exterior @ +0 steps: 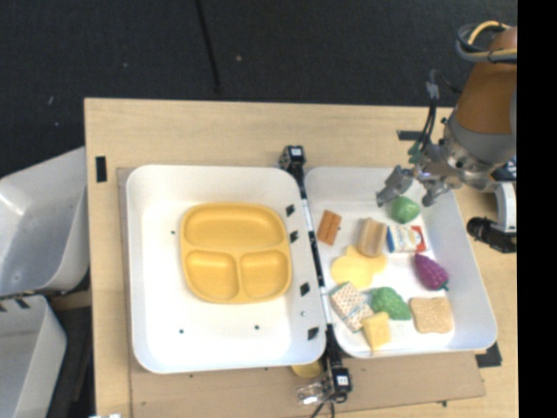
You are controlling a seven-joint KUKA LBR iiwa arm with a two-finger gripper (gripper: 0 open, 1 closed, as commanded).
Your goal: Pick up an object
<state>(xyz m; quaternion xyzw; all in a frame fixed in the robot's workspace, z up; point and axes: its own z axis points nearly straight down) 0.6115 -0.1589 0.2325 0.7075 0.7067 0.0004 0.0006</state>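
On a pale wooden bench (218,133) over dark floor, end effector (411,187) spread wide above a green object (404,208).

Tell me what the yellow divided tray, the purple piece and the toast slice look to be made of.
Yellow divided tray: likely moulded plastic, smooth and faintly glossy, with rounded compartment ridges.
Purple piece: probably plastic or rubber toy food, its surface bumpy like a grape bunch; too small to tell which.
Toast slice: seemingly a toy, plastic or foam, matte tan with a darker crust edge.

The arm (484,103) wears a broad orange band over a grey wrist. Its pincer (416,187) is grey metal, with thin dark cabling alongside.
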